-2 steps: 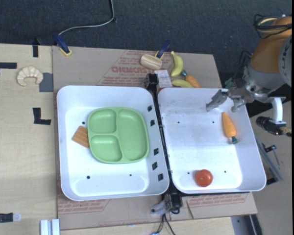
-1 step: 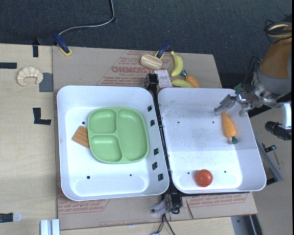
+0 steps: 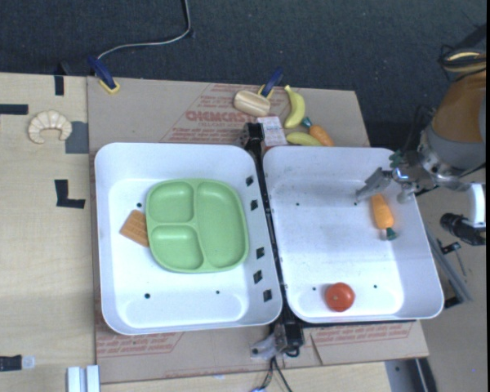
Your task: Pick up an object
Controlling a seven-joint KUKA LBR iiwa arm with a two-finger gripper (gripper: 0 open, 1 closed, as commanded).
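A toy tomato [image 3: 339, 296] sits at the right bin's [image 3: 310, 227] near edge. Farther back, a toy carrot [image 3: 382, 215] lies by the right wall, just below the gripper [image 3: 381, 183], whose fingers spread apart above it, holding nothing.

Green plate [image 3: 198, 225], orange carrot [image 3: 381, 213], red tomato [image 3: 339, 296]

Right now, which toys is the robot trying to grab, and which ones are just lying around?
For the job:
- gripper, reaching into the right bin
- carrot, just below the gripper
- tomato, near the bin's front edge

Just lying about:
- green divided plate and cracker in the left bin
- bananas, bread roll behind the bins
- croissant on the bench
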